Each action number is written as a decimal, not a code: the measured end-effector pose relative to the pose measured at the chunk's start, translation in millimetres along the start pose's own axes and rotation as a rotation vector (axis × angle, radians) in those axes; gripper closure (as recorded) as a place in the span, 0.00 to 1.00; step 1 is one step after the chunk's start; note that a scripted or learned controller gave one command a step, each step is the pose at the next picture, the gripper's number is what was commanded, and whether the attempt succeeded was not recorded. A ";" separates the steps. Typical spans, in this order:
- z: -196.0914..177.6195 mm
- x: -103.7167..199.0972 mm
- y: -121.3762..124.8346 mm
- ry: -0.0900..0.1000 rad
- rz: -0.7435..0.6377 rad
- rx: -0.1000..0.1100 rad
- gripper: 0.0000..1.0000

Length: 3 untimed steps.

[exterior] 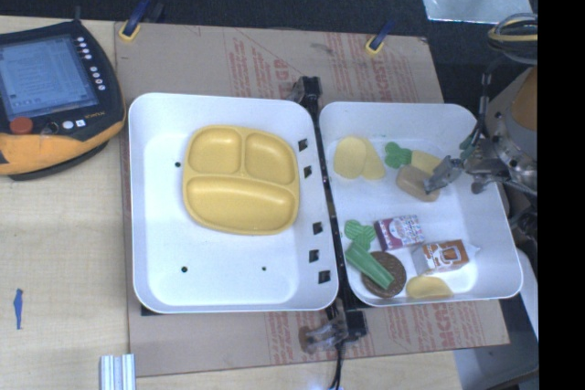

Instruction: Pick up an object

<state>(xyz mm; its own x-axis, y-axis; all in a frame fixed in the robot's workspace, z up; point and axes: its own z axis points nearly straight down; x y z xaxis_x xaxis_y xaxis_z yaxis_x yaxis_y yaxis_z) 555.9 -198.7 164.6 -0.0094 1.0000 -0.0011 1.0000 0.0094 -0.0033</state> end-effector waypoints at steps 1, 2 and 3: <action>74.5 41.2 66.8 -0.001 -0.002 -0.006 0.00; 70.8 -14.9 102.4 -0.001 0.006 -0.005 0.00; 72.8 44.4 30.9 0.002 0.006 0.005 0.00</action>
